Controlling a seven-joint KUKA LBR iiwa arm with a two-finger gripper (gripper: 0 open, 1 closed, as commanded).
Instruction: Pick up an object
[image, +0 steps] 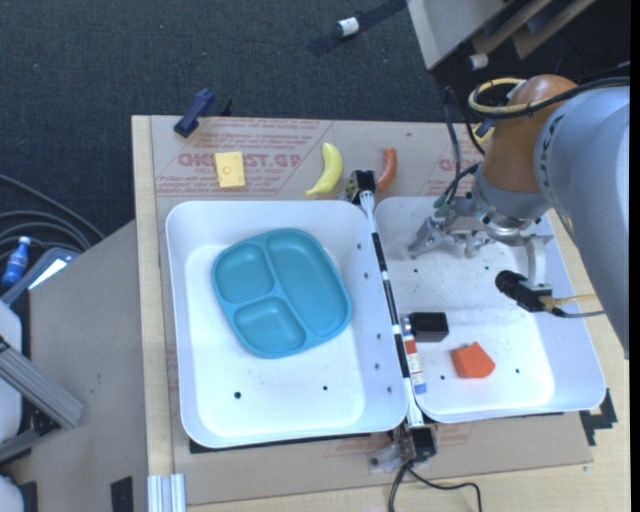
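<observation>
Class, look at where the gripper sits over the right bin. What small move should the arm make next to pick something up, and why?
Probably shift the gripper toward the bin's near side, above the orange block. The gripper sits at the far part of the right bin with nothing seen between its fingers, while the block lies apart from the black object, leaving room around it.
</observation>
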